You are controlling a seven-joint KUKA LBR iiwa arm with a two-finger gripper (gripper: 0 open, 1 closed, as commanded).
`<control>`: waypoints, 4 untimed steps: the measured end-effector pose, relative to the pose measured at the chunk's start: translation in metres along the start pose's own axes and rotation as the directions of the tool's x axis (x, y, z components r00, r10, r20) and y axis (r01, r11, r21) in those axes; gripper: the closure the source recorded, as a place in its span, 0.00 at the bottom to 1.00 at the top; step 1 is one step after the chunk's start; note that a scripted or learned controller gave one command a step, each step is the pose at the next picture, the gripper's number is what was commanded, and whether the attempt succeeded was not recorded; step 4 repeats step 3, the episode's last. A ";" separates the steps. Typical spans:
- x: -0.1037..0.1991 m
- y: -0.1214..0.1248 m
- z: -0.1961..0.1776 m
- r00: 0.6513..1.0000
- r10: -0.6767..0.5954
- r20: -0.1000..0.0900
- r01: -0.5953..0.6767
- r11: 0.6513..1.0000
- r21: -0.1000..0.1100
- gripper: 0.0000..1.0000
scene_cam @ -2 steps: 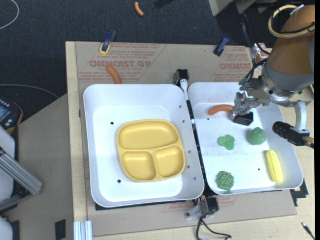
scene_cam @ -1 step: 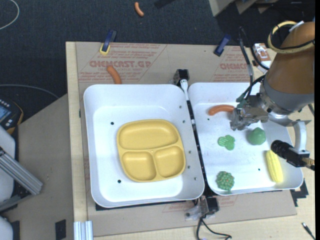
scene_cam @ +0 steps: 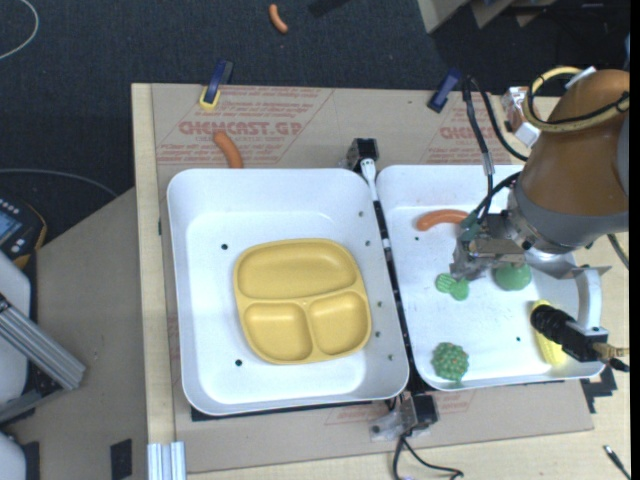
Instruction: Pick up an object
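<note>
Far to the pincer's left, the left bin [scene_cam: 200, 228] holds a yellow divided plate [scene_cam: 300, 298], well apart from everything in reach. The two bins' rims meet between that plate and the pincer. In the right bin [scene_cam: 485, 333], the small green piece [scene_cam: 452, 287] lies just beside the pincer [scene_cam: 470, 268], at its lower left and close under its tip. The slanted view does not show whether they touch. Above and slightly left of the pincer, an orange sausage-shaped piece [scene_cam: 440, 220] lies near the bin's far wall. Below the pincer, near the front rim, sits a knobbly green clump [scene_cam: 450, 360], apart from the small green piece.

The pincer points down into the bin under the grey and orange arm [scene_cam: 575, 158], whose bulk covers it from above. I cannot tell whether it is spread or pressed together. Just to its right a round green piece [scene_cam: 513, 276] lies partly under the wrist. Farther right and lower, a yellow piece [scene_cam: 546, 349] lies by the bin's right front corner.
</note>
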State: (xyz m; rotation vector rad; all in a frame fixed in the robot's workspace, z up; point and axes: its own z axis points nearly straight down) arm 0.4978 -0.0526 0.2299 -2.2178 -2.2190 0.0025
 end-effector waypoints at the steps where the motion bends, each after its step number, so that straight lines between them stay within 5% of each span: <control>1: 0.000 0.010 0.012 1.000 0.001 0.001 -0.001 1.000 0.000 1.00; 4: -0.017 0.005 0.008 1.000 0.003 0.002 -0.003 1.000 -0.001 1.00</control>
